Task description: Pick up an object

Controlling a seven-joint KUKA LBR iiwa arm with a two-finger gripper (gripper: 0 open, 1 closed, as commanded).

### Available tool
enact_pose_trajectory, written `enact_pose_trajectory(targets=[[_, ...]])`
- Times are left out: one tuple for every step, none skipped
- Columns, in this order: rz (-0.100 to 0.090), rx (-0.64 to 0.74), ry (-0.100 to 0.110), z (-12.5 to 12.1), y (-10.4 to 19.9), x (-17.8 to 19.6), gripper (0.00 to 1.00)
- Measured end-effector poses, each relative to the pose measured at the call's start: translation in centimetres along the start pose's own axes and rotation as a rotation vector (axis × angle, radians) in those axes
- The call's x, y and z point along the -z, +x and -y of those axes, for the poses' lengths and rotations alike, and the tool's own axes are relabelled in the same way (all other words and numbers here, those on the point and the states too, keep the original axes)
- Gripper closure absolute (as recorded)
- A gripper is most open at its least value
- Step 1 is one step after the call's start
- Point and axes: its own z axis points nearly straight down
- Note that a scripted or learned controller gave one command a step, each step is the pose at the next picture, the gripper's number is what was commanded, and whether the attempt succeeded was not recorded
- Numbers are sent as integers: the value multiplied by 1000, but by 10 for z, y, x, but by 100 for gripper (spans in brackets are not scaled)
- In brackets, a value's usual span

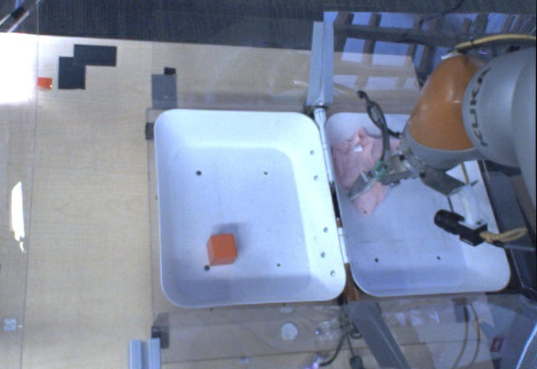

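A pale pink soft object (357, 159) lies in the right bin (419, 275), crumpled against that bin's left wall and toward its far corner. It looks limp and folded, like a cloth or a soft toy (the view is too coarse to say which). The hand (375, 179) sits right over its lower edge, reaching in from the right beneath the grey arm (503, 107) with the orange band (445, 107). I cannot tell how the hand is set, since the wrist and the cables around it hide the tips, and nothing pink shows plainly clamped in it.

In the left bin (180, 267) a small orange cube (222, 249) rests on the floor near the front left, well apart from the hand. Both bins sit side by side on the pale wooden desk (84, 216), with a few black marks at the far left.

From here the likely target is the pink object. The risks, as I judge them:

- Being soft, it may fold or slip, so a grasp takes only a loose flap that slides out on the lift.
- It lies close to the wall between the bins, so the hand may strike the rim or push the object further into the corner.
- The grasp may land at its edge and miss the bulk.
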Motion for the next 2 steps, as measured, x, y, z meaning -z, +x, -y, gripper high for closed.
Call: enact_pose_trajectory(targets=[[8,0,-11,-4,-2,14,100],[-5,116,6,-23,31,95,100]])
